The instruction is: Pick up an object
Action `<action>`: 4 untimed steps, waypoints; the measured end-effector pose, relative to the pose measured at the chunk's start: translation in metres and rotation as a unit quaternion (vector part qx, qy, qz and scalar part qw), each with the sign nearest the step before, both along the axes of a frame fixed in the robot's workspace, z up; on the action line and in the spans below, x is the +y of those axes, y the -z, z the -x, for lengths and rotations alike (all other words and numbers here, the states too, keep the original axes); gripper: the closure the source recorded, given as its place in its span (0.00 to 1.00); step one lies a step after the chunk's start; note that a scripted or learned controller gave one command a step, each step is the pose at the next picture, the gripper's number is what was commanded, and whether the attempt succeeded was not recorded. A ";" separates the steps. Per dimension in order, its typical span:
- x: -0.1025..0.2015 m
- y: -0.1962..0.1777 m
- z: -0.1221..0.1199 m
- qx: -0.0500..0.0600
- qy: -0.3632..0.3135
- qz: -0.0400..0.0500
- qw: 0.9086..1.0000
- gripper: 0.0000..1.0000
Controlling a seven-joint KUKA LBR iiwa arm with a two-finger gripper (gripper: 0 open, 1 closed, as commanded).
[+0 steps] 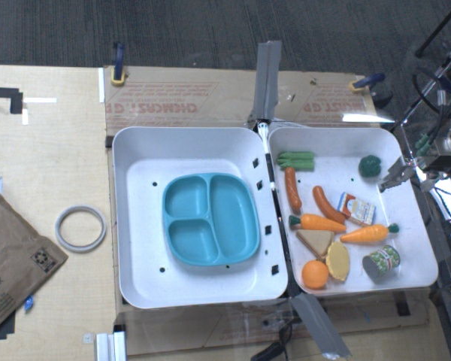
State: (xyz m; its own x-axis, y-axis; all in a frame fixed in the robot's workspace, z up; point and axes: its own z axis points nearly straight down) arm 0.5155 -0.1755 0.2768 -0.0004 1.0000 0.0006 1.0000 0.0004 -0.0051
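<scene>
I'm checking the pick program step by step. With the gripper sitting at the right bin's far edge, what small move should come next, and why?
Probably a short move inward and down toward the dark green round toy. The gripper sits at the right bin's right rim, above the toys, with nothing seen between its fingers. That toy lies closest to it and apart from the others, while the carrots and sausages crowd together.

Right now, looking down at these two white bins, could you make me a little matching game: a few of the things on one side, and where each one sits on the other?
Things:
1. Blue divided plate
2. Toy orange
3. Green toy can
4. Roll of tape

Places:
A. On the bench, left of both bins
B. Right bin, front right corner
C. Middle of the left bin
D. Right bin, front left, beside the bread slice

Pairs: 1-C, 2-D, 3-B, 4-A
</scene>
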 end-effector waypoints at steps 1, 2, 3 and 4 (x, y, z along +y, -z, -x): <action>0.033 0.149 -0.049 -0.001 -0.002 0.000 1.000 0.00; 0.033 0.175 -0.037 -0.011 0.019 0.002 1.000 0.00; 0.030 0.164 -0.038 -0.014 0.021 0.004 1.000 1.00; 0.030 0.164 -0.038 -0.014 0.021 0.004 1.000 0.00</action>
State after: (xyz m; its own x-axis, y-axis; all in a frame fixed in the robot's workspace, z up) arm 0.5539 -0.1457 0.1126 0.0418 0.9991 -0.0077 0.9989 -0.0416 0.0235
